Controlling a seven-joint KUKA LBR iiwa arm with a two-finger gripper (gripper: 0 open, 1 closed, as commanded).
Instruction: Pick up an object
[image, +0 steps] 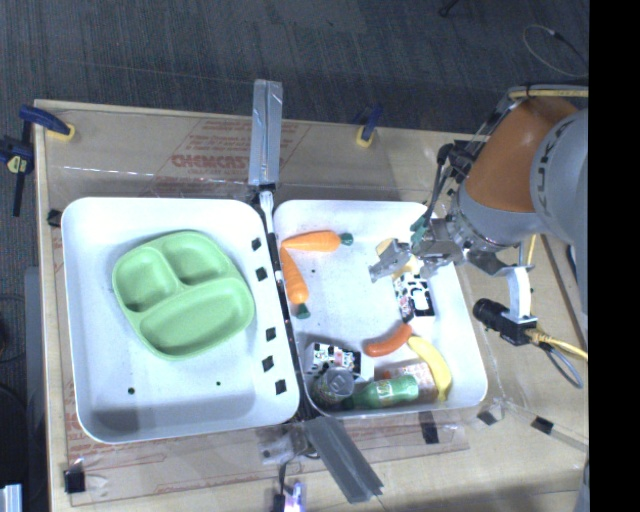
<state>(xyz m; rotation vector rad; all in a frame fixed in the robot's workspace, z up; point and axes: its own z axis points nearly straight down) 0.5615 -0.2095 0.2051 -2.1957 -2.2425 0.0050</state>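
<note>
End effector (392, 262) sits low over the right bin (452, 345), near its far right corner; fingers' state can't be told from this angle. Just below it a black-and-white patterned card-like item (415, 297) lies by the bin's right wall. Grey arm w/ orange band (512, 165) comes in from the right edge of the bench (400, 150).

Right bin contents: one carrot (313, 240) along the far wall, green top toward the middle; second carrot (293, 280) along the left wall, roughly at right angles to the first. Red-orange sausage-shaped item (386, 341) near the middle-right, a banana (432, 364) just beside it toward the near right corner. Along the near wall: green bottle (385, 391) lying on its side, a round metal can (336, 383) at its left end, small patterned packet (332, 355) just behind the can.

Left bin (90, 400) holds a green divided plate (182, 291), three compartments, sitting toward the middle-far part.
</note>
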